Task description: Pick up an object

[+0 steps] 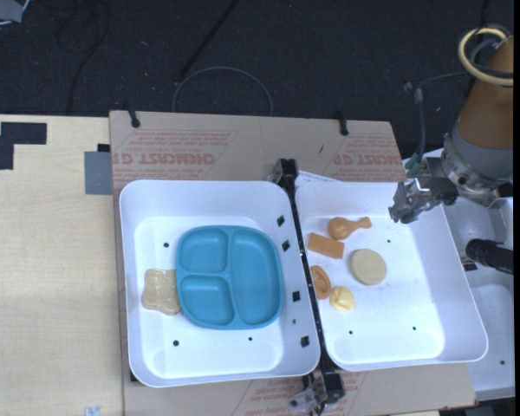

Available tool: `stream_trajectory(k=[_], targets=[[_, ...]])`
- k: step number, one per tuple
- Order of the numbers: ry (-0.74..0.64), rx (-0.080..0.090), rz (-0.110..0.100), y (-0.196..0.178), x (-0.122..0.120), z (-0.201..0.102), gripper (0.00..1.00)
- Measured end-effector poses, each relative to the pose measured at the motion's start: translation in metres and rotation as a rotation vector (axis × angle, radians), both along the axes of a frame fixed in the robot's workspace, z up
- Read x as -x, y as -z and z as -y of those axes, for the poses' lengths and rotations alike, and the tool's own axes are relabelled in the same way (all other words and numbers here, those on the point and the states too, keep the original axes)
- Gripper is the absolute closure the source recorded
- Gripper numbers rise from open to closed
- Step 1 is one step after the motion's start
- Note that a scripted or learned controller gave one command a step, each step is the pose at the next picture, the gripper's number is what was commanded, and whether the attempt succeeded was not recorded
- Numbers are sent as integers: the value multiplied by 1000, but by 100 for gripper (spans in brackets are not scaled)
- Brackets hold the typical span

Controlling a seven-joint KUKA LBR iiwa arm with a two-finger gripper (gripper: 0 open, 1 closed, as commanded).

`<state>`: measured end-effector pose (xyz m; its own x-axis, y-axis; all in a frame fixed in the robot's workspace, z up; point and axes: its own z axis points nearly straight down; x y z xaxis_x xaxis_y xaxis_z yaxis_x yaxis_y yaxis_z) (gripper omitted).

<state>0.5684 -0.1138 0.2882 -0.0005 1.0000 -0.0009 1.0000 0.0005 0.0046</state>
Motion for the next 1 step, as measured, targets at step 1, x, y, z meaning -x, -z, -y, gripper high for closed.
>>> stream_trajectory(k=[1], targets=[[-3,-2,-7,10,-14,-49,100]])
